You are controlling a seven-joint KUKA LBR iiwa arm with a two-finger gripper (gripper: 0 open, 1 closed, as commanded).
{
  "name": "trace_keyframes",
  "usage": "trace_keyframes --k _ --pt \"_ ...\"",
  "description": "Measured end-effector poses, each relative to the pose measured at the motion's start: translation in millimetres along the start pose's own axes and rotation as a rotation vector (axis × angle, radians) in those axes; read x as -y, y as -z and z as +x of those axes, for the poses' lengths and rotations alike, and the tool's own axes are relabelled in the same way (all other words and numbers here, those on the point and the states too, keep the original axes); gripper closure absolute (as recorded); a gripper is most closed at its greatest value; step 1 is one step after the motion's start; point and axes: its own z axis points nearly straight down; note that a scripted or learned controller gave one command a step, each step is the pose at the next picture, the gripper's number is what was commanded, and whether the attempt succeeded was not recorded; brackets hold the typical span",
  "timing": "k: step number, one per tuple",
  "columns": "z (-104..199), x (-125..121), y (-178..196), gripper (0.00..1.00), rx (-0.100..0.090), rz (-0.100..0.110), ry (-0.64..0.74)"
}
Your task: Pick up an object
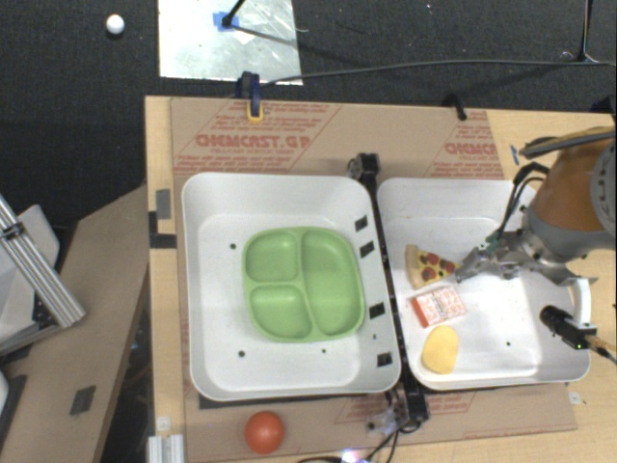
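Pizza slice [427, 264] just left (touching?) of pincer [467, 265].

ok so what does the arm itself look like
The arm is rounded, with an orange band above a grey wrist. Thin dark cables loop beside it. The gripper is a slim grey metal part, and a white bracket with a black tip sticks out below the wrist.

Brown bench [289, 128] bears two white bins [212, 287] side by side; red ball [264, 431] at front edge.
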Motion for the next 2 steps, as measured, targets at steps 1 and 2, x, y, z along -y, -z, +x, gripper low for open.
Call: trace_keyframes --k 1,2 --pt "0 -1 11 1.00 0.001 -0.003 0.000" --pt "-1 -3 55 1.00 0.001 -0.004 0.002"
